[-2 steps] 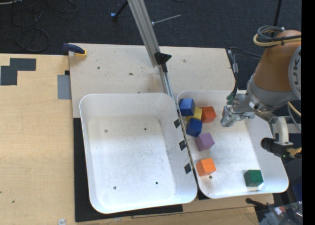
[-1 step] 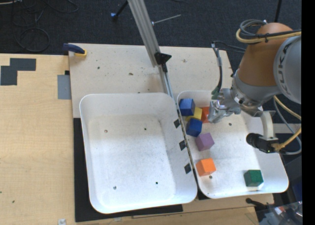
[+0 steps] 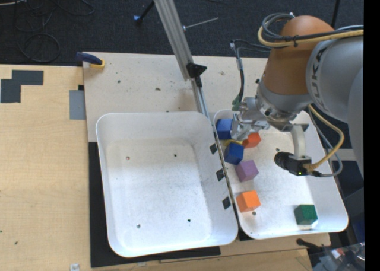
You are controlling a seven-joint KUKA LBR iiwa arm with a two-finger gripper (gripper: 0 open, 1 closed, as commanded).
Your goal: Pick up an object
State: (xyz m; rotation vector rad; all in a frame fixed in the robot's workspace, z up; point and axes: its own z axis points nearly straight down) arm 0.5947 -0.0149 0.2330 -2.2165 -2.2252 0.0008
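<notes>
The gripper (image 3: 240,133) is low in the right bin (image 3: 332,219), among the blue blocks (image 3: 233,152) and a red-orange block (image 3: 253,140) near the divider; its grasp state cannot be determined. The approach step appears to be in hand. The next move calls for a confirmed closure on one block, then a vertical lift.

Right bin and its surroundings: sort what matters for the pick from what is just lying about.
For the job:
blue block
purple block
orange block
green block
gripper
right bin

Lying about:
left bin
aluminium bar
blue clamp
</notes>
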